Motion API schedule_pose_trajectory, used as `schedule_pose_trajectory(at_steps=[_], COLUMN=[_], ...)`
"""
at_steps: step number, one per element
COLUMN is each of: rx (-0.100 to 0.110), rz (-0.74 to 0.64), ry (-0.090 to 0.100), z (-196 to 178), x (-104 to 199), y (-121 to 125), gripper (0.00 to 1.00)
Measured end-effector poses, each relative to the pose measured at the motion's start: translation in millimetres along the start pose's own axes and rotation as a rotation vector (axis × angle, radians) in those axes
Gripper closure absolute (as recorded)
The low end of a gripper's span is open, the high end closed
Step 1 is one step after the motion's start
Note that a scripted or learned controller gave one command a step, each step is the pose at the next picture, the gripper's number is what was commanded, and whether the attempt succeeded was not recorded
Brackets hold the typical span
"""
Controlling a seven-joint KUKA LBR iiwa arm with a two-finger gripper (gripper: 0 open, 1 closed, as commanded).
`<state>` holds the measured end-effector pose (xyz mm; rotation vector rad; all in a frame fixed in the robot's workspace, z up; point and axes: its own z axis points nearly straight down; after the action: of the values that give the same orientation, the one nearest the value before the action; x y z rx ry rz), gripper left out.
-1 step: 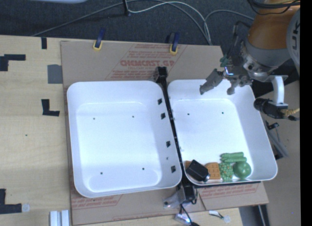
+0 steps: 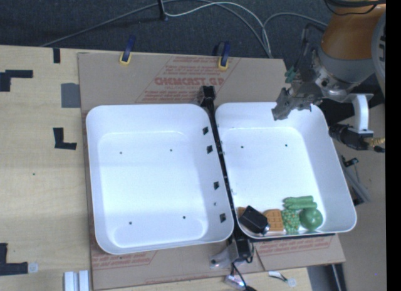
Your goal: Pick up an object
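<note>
My gripper hangs over the far edge of the right bin, near its back right corner, with nothing seen between its fingers. Along that bin's near edge lie a black object, an orange waffle-like piece, a green bumpy item and a round green piece. All of them sit well below the gripper in the view, about a bin's length away.
The left bin stands beside the right one, joined by a black clip strip. Both rest on a cardboard sheet with clamps at its far edge. Cables trail behind the bench.
</note>
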<state>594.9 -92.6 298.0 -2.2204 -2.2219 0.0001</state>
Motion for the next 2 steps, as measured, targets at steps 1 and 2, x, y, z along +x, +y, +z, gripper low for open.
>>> schedule_pose_trajectory(at_steps=[1, 2], rx=[0.008, 0.001], rz=[0.0, 0.001], ry=[0.0, 0.0], z=[88.0, 92.9], x=[-5.2, 2.5], y=[15.1, -34.5], gripper=[1.0, 1.0])
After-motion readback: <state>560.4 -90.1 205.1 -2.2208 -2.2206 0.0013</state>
